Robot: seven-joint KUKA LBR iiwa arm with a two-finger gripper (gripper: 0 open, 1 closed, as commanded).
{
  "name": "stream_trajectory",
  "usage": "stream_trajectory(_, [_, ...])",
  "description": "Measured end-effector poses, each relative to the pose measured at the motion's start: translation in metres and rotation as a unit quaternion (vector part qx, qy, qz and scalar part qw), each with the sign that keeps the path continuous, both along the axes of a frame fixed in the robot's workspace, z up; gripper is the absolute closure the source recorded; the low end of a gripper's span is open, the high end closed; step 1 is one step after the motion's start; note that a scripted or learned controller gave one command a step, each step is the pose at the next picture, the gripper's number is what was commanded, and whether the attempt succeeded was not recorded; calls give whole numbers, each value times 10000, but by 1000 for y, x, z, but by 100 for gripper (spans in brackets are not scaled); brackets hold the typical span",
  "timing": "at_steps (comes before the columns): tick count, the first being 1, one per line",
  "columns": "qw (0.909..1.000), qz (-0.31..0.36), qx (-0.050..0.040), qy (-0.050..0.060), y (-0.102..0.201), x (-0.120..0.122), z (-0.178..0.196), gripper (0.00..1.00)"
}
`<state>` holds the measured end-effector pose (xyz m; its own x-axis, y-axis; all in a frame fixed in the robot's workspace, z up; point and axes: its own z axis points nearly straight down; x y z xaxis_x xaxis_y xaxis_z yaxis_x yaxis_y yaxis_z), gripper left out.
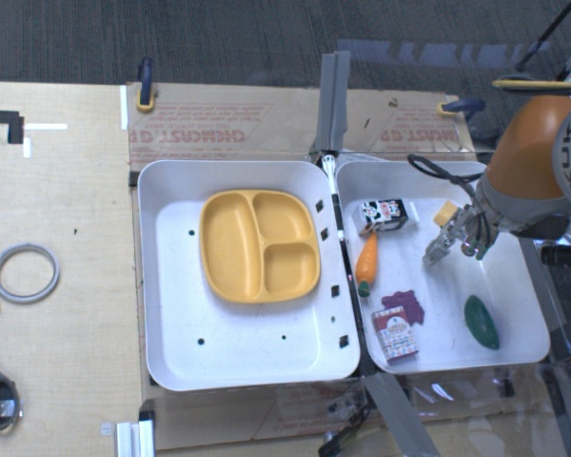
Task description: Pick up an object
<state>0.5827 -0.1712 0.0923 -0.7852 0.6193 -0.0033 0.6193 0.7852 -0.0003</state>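
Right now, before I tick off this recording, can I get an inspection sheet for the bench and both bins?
Surface: pale wooden bench bearing two shallow white bins, left bin and right bin, over brown cardboard.
Job's things: in the right bin, an orange toy carrot, a black-and-white small carton, a purple flat piece, a red-and-white packet, a dark green oval, a small yellow block.
Clutter: yellow three-compartment plate in the left bin; grey tape ring.
Grippers: two-finger gripper low over the right bin, holding nothing visible.
Cables: black cable near the wrist.
Surroundings: dark carpet.
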Motion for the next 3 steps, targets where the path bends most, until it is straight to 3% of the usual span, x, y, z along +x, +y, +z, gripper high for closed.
stream_trajectory(1, [9997,228,2,3,-28,-9,0,100])
stream_trajectory(2, [9938,-1112,6,7,-50,-23,0,100])
stream_trajectory(3, [9932,-1162,4,-3,-51,-12,66,100])
